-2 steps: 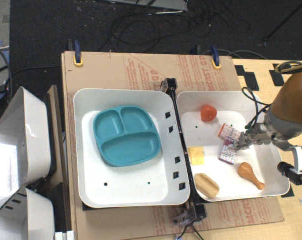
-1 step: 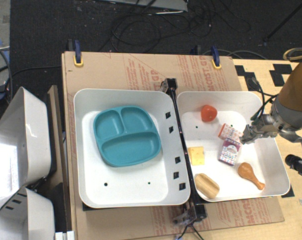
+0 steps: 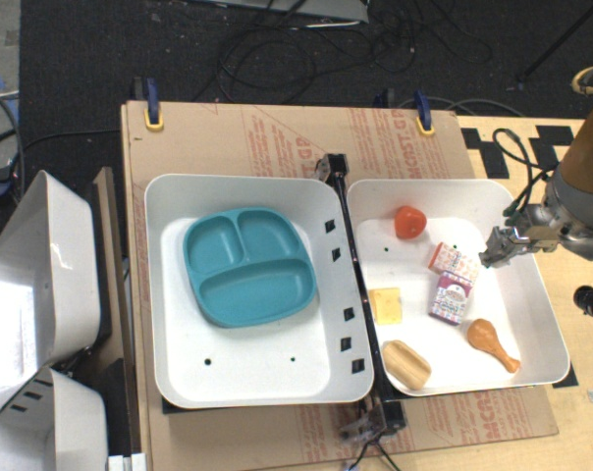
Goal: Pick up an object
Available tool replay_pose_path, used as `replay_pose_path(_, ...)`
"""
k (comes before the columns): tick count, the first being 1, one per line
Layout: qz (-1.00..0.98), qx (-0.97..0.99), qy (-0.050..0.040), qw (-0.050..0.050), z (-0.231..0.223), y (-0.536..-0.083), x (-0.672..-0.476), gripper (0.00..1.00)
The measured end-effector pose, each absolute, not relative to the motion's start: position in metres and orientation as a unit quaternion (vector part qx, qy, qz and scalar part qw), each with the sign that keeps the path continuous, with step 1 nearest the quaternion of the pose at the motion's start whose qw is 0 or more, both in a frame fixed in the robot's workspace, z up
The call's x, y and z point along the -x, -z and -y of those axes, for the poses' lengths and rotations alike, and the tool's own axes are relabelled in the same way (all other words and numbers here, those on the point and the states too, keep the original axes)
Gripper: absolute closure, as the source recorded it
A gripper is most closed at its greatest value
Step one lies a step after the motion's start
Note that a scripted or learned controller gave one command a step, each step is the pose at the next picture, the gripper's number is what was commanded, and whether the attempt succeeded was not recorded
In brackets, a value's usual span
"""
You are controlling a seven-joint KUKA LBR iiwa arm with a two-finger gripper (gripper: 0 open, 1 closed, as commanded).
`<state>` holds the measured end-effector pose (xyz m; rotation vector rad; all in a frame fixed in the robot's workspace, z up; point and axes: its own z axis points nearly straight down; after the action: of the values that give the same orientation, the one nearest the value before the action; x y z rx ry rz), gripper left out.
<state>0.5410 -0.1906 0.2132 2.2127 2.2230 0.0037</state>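
Right now the pincer (image 3: 495, 252) hangs over the right bin (image 3: 414, 189), its fingers seemingly apart, gripping nothing; the pink box (image 3: 454, 260) lies just beside it, toward the bin's middle.

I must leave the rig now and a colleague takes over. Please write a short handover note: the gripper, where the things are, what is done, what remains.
Gripper: over the right bin, near its right wall, with nothing seen between its fingers.
Right bin holds: red tomato, two small cartons, yellow cheese slice, bread roll, chicken drumstick.
Left bin holds a teal divided plate.
Done: nothing is picked up so far.
Left: grasp one object and lift it; the upper carton is closest.
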Motion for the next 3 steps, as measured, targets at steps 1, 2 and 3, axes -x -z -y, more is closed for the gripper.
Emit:
replay_pose_path(1,-0.708,-0.706,-0.0010,0.003,0.200,-0.271,-0.542,1.00)
replay_pose_path(2,-0.710,-0.705,-0.0001,0.000,0.148,-0.264,-0.544,1.00)
replay_pose_path(3,-0.710,-0.704,-0.0003,0.000,0.094,-0.265,-0.551,1.00)
